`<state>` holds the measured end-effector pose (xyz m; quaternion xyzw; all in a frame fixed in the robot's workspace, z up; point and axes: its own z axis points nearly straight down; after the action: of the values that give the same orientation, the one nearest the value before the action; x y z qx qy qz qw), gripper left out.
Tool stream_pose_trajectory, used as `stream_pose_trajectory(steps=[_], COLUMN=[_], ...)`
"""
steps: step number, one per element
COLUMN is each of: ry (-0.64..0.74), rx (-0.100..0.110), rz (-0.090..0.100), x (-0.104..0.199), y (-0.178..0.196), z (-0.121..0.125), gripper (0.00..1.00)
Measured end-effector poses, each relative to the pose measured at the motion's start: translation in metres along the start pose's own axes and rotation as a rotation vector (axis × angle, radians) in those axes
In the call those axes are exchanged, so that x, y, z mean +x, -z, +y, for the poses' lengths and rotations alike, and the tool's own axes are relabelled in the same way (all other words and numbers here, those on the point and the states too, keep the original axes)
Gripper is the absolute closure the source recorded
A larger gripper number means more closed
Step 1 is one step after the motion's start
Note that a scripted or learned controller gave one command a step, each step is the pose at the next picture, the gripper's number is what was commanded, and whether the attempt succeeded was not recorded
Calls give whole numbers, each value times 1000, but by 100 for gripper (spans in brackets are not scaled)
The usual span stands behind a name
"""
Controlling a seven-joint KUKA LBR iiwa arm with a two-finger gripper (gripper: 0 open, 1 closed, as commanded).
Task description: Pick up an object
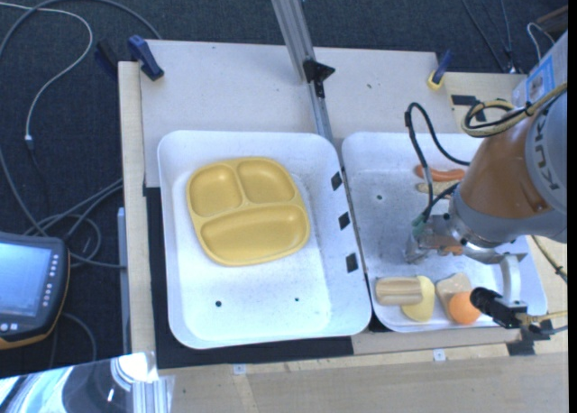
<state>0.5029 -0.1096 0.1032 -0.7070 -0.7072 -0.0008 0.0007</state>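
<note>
The end effector [424, 245], grip state unclear, seems mid-approach; next it likely must reach the tan block [398, 290] just beside it.

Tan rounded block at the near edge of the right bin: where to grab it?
I'd come straight down on the tan rounded block and close across its narrow width, toward its view-left end. It lies flat and long, and a yellow piece crowds the other end.

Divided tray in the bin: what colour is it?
The divided tray is plain yellow, shown in the camera view.
</note>
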Motion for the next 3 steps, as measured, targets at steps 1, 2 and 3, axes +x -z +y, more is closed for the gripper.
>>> stream_pose_trajectory(steps=[1, 2, 3], ry=[1, 1, 1], rx=[-7, -8, -4], rz=[-3, -4, -3], x=[-1, -4, -4], y=[64, 125, 148], z=[-1, -5, -4], gripper=[100, 100, 100])
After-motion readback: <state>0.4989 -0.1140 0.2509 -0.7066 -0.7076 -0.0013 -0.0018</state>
